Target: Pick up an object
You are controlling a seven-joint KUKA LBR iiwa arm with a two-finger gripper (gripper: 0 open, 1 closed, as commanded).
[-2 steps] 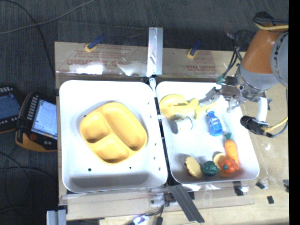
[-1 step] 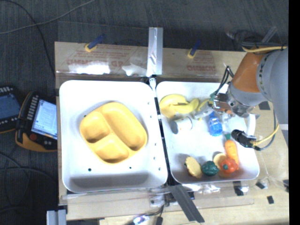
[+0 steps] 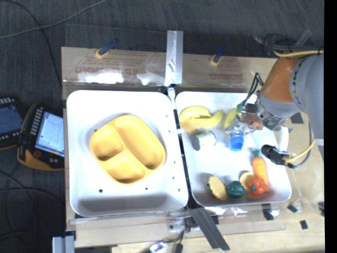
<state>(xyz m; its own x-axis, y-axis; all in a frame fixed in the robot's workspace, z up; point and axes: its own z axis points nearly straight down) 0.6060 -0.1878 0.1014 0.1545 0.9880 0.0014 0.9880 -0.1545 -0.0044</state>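
Arm (image 3: 295, 88) lowered, end effector (image 3: 238, 133) seemingly down.

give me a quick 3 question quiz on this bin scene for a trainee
1. True or false: the yellow tray lies in the left bin.
2. Which thing is under the gripper? A) carrot B) blue bottle C) banana
3. Fill in: the carrot lies near the right bin's ____ wall.

Key
1. True.
2. B: the blue bottle sits just below the gripper in the view; the banana lies to its left.
3. Right.
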